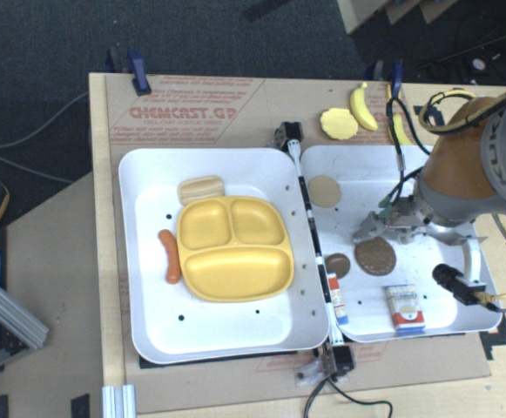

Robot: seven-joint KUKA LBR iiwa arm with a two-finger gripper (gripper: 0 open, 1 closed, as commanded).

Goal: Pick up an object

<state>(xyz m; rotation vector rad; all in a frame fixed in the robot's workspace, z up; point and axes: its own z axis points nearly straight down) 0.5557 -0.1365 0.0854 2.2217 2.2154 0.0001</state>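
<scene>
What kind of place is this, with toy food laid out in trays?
Probably a robotics lab or test bench, not a kitchen. A grey and orange robot arm reaches over two white bins on a bench, the food, like the banana, looks like plastic, and loose cables run around it.
</scene>
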